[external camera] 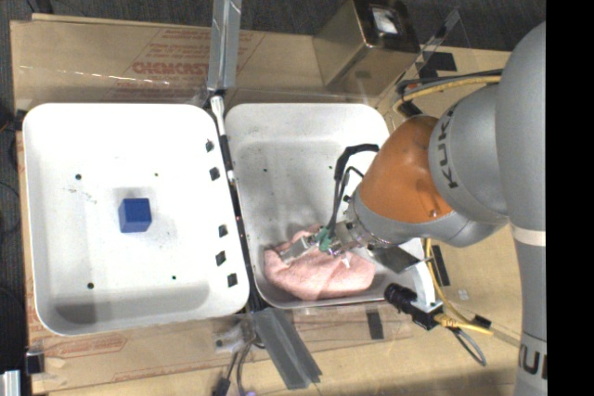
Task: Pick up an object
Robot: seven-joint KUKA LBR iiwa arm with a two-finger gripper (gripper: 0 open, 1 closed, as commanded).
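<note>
While the arm is reaching into the right bin from the right, the gripper is sitting low over a soft pink object that is lying against the bin's near wall, toward its front right corner. Whether the jaws are apart or together cannot be told, since the wrist is covering the tips from above, and nothing is showing the pink object actually held between them.

Several things could be going wrong here. Because the pink object looks limp and cloth-like, the tips may be pinching only a loose fold that slides free on lifting, or may be pressing it flat against the floor instead of enclosing it. Being so near the wall, the gripper is also risking a scrape against the rim or a grasp blocked on that side.

Its long axis is running roughly left to right along the near wall, with the narrower end pointing toward the divider between the bins; the gripper is meeting it on its upper edge, right of the middle.

A blue cube is resting in the left bin, well apart from all this.
</note>
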